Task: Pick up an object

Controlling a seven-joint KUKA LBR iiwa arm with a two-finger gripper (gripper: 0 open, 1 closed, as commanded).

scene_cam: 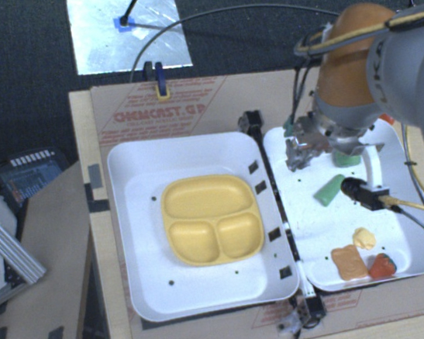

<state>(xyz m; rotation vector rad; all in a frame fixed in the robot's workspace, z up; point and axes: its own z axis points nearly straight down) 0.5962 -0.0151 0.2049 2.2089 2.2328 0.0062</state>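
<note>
My gripper hangs over the back left part of the right bin, above bare white floor. A green block lies a little in front of it and to its right, apart from it. A second green piece peeks out from under the wrist, mostly hidden. At the bin's front lie an orange slab, a red piece and a small pale yellow piece. Nothing shows held in the gripper.
The left bin holds a yellow divided plate. A dark divider with clips runs between the two bins. The grey arm with its orange band covers the right bin's back right corner.
</note>
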